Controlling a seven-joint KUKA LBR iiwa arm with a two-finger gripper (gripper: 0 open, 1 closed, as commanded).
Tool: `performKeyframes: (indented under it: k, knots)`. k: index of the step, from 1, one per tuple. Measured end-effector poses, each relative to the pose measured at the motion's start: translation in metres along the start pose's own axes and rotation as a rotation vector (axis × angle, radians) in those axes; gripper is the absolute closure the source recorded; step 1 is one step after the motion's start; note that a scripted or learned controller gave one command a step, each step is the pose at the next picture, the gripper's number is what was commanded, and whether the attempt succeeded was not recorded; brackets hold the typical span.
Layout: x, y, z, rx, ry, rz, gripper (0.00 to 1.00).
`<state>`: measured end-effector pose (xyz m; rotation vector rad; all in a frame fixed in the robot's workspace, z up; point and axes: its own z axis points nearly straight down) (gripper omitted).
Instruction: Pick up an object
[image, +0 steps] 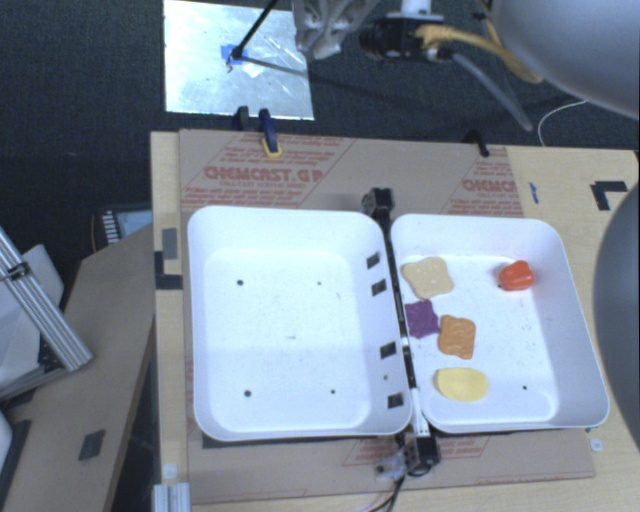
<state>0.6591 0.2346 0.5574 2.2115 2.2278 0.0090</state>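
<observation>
While the gripper (330, 30) is being held up beyond the bins' far side, whether it is apart or together cannot be told. The approach is judged to be in hand; a descent into the right bin (572, 300) is being called for next. The yellow piece (461, 384) is lying near that bin's front wall, its long axis apparently running left to right, neither end being marked as a tip.

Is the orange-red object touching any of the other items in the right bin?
No, the orange-red object sits alone near the right bin's far corner.
</observation>
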Motion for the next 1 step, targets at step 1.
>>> performKeyframes:
  k: [1]
  knots:
    - [-0.0260,-0.0114,0.2766,0.020,-0.007,0.008,1.00]
